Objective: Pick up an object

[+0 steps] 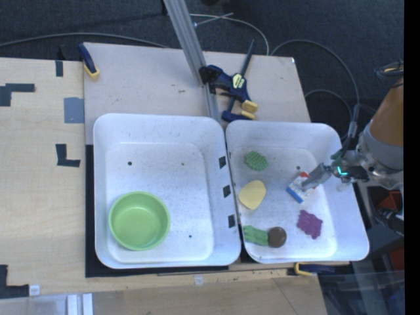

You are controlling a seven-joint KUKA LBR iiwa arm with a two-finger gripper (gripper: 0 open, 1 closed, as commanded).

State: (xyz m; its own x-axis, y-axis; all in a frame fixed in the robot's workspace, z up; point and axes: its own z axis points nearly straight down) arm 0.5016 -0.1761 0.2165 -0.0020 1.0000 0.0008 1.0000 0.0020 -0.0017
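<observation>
My gripper [310,181] reaches in from the right and hangs low over the right side of the right bin [348,241]. Its tip sits at a small blue, white and red item [297,190]; whether it touches that item is unclear. A purple lumpy piece [309,223] lies just below the tip. Toward the bin's middle lies a yellow piece [252,194], with a green ridged piece [256,160] above it. At the bin's front edge a green roll [256,235] rests against a brown ball [277,236].
A green bowl [139,220] stands in the front left of the left bin [105,136]. A metal pole [187,38] and a blue and yellow clamp [231,92] stand behind the bins. Cables run across the dark floor beyond the bench.
</observation>
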